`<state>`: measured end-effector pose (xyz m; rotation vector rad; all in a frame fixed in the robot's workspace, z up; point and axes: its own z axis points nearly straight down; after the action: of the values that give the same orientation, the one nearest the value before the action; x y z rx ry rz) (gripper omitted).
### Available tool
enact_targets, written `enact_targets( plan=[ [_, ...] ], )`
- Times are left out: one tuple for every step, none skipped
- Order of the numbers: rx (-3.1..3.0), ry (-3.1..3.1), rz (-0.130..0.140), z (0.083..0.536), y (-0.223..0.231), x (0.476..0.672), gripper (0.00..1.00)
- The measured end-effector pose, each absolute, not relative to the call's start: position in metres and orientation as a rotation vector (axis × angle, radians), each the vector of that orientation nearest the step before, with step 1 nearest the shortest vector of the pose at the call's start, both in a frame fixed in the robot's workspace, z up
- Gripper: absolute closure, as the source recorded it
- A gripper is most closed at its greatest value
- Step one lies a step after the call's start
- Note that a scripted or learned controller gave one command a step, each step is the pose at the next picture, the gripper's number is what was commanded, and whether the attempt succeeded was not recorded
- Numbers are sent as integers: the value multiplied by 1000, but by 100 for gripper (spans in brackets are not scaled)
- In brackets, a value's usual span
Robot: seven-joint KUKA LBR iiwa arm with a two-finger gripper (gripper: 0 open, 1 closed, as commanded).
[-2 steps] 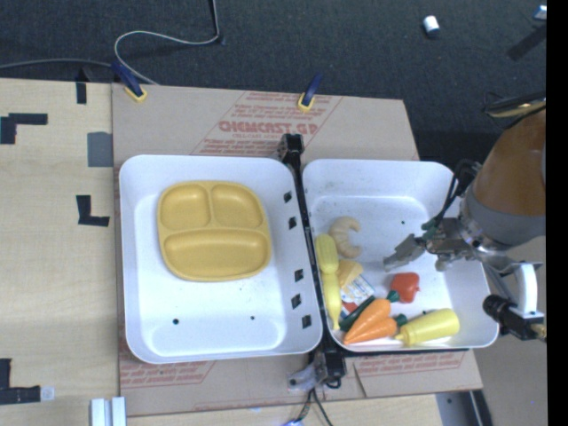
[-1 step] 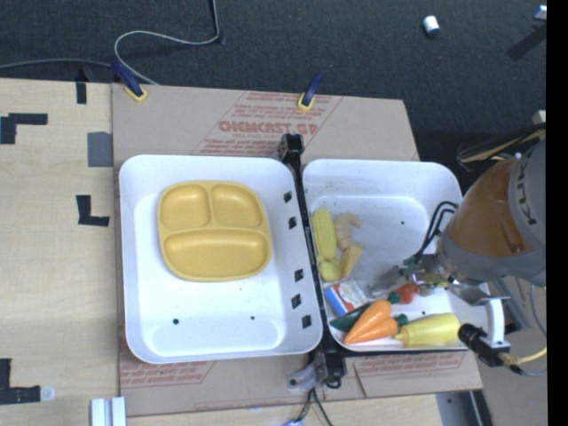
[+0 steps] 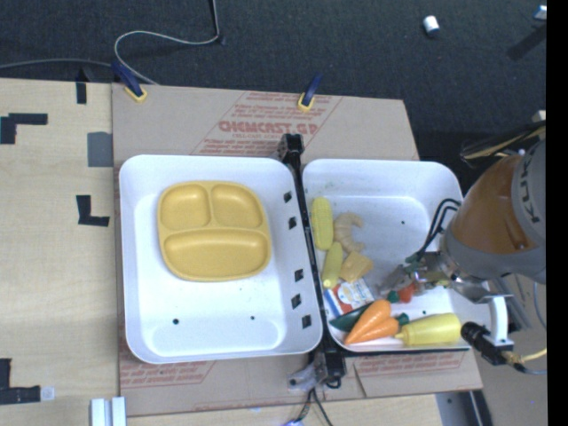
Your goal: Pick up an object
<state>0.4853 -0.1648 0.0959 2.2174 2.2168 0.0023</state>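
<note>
Camera view: two white bins sit side by side on cardboard. The left bin (image 3: 142, 264) holds a yellow tray (image 3: 214, 230) in its upper part. The right bin (image 3: 390, 177) holds the toys, gathered along its left and lower sides: a corn (image 3: 321, 221), pale pieces (image 3: 351, 254), a carrot (image 3: 371, 323) and a yellow bottle (image 3: 429, 329) at the lower edge. The arm (image 3: 501, 216) comes in from the right of the frame. Its gripper (image 3: 410, 280) is low in the right bin, just above the carrot and the bottle. I cannot tell its state, because this part is small and cluttered.

I judge that the step in hand is the reach to a toy; nothing appears lifted yet. The next move calls for closing around one toy, perhaps the carrot, and rising straight without dragging its neighbours.
</note>
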Motion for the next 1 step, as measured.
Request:
enact_targets(
  plan=[
    [2219, 2225, 1, 184, -73, 508, 100]
  ],
)
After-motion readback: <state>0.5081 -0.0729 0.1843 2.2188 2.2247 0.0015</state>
